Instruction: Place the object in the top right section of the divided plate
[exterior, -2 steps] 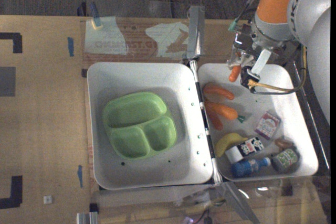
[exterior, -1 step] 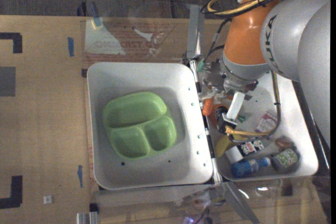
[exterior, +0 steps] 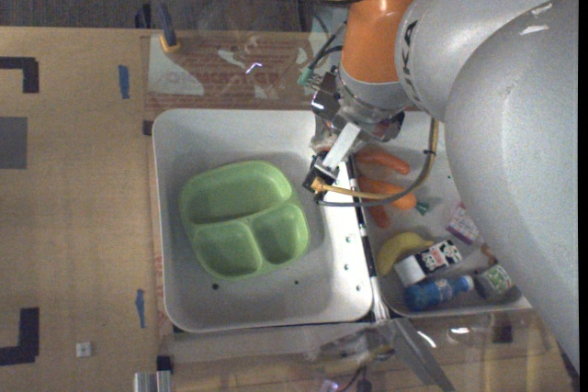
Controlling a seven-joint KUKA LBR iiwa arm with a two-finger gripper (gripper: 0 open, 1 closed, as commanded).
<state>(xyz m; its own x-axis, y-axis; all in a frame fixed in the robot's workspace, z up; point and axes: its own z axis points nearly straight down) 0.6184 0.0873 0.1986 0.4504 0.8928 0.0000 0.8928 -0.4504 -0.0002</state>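
Gripper: our gripper (exterior: 327, 151) hangs low over the upper right part of the left bin (exterior: 184, 128), close to the wall it shares with the right bin (exterior: 446, 184).
Gripper state: the wrist hides it from above, so we cannot tell whether it is apart, together or clamped on anything.
Under the wrist: we see a small brownish patch (exterior: 321, 142). It may be a held thing or part of the tool, and the view is too poor to say which.
Arm: the grey arm (exterior: 496, 60) comes in from the right and crosses above the right bin, with its orange band (exterior: 377, 14) just above the wrist.
Divided plate: the green divided plate (exterior: 243, 220) lies flat in the left bin, below and left of the gripper, near it but apart. We count one long section along its upper side and two smaller ones along its lower side.
Object to place: we cannot pick it out for certain.
Carrots: two orange carrots (exterior: 384, 163) lie in the right bin, just right of the gripper.
Lower right bin: a yellow banana (exterior: 404, 248), a black-and-white carton (exterior: 430, 259) and a blue bottle (exterior: 439, 292) sit close together.
Bench: the brown bench top (exterior: 73, 197) spreads out to the left of the bins.
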